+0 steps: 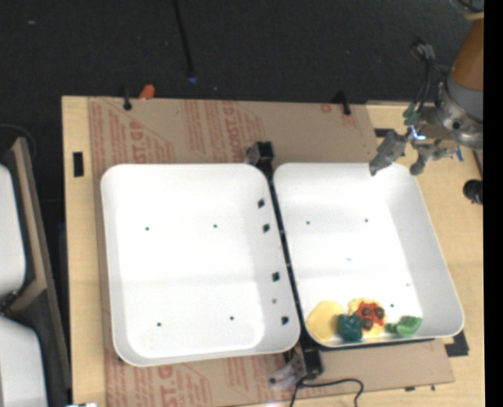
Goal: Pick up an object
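Observation:
Several small objects lie huddled in the near corner of the right bin (421,227): a pale yellow round piece (323,318), a dark teal lump (349,328), a red-and-orange toy (370,312) and a green piece (406,324). My gripper (401,156) hangs at the bin's far right corner, well away from them. Its two grey fingers stand spread apart with nothing between them. The orange-banded wrist (465,62) rises behind it at the right edge.
The left bin (115,227) sits beside the right one, joined by a black clip strip (273,227). Both rest on a cardboard sheet (192,130) over the wooden bench. A white container (1,227) stands off the bench at far left.

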`<control>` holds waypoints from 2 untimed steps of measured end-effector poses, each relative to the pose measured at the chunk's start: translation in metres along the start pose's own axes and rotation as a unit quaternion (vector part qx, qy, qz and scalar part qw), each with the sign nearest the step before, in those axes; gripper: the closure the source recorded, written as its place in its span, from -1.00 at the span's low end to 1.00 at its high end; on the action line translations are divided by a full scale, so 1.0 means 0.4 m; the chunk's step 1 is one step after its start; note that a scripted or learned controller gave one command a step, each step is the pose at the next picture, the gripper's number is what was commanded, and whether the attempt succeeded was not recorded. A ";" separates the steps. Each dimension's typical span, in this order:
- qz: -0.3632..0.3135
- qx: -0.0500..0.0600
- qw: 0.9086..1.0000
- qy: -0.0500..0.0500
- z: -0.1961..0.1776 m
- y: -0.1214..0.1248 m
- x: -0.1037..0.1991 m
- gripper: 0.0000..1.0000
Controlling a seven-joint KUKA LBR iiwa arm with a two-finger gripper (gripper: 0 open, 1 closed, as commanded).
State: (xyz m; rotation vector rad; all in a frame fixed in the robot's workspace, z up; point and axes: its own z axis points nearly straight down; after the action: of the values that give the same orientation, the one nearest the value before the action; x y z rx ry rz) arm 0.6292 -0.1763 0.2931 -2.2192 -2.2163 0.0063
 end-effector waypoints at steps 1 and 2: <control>0.000 -0.004 1.000 -0.001 -0.011 0.002 0.001 -1.00; 0.000 -0.001 1.000 0.000 0.139 0.003 -0.017 -1.00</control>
State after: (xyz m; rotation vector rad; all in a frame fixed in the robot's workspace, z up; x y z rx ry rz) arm 0.6301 -0.1832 0.2374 -2.2205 -2.2182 0.0040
